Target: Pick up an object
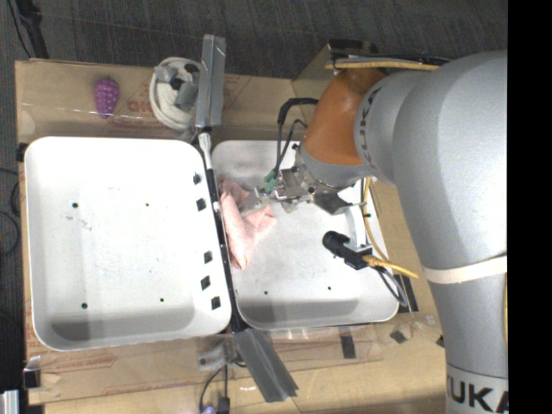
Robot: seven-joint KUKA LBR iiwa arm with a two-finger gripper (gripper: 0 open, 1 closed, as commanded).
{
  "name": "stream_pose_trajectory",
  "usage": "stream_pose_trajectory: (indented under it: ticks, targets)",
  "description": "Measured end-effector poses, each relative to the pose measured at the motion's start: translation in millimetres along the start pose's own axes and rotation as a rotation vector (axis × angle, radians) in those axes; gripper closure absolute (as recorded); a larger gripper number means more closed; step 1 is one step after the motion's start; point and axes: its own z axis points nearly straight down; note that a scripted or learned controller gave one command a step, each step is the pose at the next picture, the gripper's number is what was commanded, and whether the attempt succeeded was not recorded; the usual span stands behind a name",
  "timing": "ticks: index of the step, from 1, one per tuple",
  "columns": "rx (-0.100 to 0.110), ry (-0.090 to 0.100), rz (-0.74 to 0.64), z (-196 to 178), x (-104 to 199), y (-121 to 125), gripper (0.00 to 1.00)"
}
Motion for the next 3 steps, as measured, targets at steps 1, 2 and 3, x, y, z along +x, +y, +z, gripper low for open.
stream_pose_trajectory:
  ticks: [1,2,3]
  targets:
    - [-0.007,-0.003,-0.038,26.4,1.8,24.0,0.0]
    - [-0.006,-0.002,-0.041,16.3,2.8,24.4,1.0]
    - [-0.004,-0.002,-0.12,-80.0,38.6,64.3,1.0]
